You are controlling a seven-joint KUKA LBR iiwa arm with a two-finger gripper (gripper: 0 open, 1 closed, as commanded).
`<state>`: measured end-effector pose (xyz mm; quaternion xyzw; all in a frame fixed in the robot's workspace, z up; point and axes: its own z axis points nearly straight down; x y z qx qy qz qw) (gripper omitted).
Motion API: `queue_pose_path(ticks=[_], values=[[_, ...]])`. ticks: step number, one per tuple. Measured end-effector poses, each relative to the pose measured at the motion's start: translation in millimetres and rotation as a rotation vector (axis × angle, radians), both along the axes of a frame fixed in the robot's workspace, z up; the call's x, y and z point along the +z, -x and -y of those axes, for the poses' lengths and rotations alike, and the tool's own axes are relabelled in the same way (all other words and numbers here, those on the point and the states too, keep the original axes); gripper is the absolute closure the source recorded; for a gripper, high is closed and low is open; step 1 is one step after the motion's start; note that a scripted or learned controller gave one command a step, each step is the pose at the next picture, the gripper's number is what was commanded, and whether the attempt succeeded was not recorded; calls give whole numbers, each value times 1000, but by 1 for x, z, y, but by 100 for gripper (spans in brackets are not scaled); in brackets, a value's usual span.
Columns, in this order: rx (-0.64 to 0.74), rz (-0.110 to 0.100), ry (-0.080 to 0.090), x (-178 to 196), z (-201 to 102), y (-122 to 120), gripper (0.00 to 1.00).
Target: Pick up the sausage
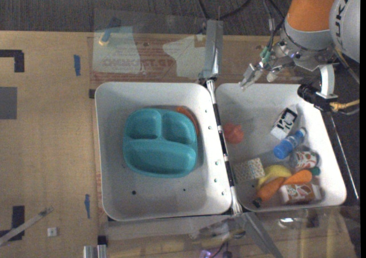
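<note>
Lowest in view, well below the gripper (251, 76), lies the sausage (270, 189); gripper slightly parted, holding nothing.

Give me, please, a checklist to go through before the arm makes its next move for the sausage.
1. Sausage identified: cannot tell. Candidates are the reddish item in the right bin and the orange item in the left bin.
2. Gripper above a candidate: not ok. It is at the right bin's far rim.
3. Reddish item free to approach: ok. It lies alone on bare bin floor.
4. Orange item free to approach: not ok. The teal plate partly hides it.
5. Clutter away from the reddish item: ok. The blue bottle and the other items lie toward the bin's near right corner.
</note>
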<state>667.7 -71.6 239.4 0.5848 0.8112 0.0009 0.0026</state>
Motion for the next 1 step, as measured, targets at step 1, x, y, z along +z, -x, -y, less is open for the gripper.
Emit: queue_pose_path(ticks=[1], values=[[-35, 1, 0, 106, 18, 0, 0]])
